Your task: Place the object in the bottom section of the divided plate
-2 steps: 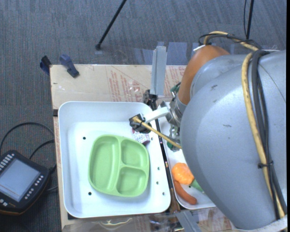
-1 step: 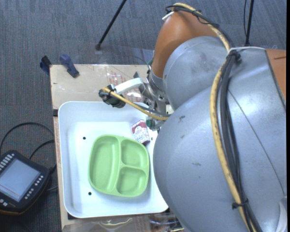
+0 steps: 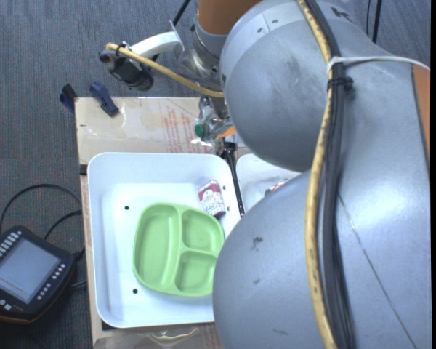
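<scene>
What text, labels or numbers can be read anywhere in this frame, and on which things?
None can be read.
Small red and white packet, beside the green divided plate in the left white bin: printed, but too blurred to read.
Cardboard sheet behind the bin: faint reddish print, too faint to read.
Teach pendant on the floor: screen and buttons too small to read.

The arm [image 3: 327,158] hides most of the right bin [image 3: 258,177]; the small packet's [image 3: 212,197] label is unreadable.
</scene>
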{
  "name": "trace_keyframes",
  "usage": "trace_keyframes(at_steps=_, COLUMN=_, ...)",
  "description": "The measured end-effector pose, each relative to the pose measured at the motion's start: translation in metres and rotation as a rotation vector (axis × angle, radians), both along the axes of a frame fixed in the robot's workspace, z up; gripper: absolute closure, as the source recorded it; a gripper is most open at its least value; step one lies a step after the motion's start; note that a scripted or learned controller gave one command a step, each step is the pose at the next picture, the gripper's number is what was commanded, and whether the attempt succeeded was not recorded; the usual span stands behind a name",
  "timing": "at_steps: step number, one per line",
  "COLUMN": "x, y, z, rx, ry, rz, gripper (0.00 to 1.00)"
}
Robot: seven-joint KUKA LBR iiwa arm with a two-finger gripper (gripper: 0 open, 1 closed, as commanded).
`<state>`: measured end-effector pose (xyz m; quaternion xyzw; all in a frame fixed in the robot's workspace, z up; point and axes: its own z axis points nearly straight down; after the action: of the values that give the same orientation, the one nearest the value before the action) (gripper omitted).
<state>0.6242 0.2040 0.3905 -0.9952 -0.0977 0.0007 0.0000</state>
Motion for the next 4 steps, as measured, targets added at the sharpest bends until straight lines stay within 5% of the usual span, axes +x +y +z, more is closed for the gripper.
trace_keyframes(at_steps=1, x=-0.037, y=-0.056, z=0.045, rx=-0.002, ry=0.0, rz=-0.002, gripper=1.0)
trace_keyframes(at_steps=2, x=-0.036, y=-0.059, z=0.052, rx=-0.005, ry=-0.001, rz=-0.009, gripper=1.0)
trace_keyframes(at_steps=3, x=-0.027, y=-0.102, z=-0.001, rx=-0.002, ry=0.006, rz=0.003, gripper=1.0)
trace_keyframes(at_steps=4, x=0.001, y=0.012, z=0.035, rx=-0.001, ry=0.002, rz=0.003, gripper=1.0)
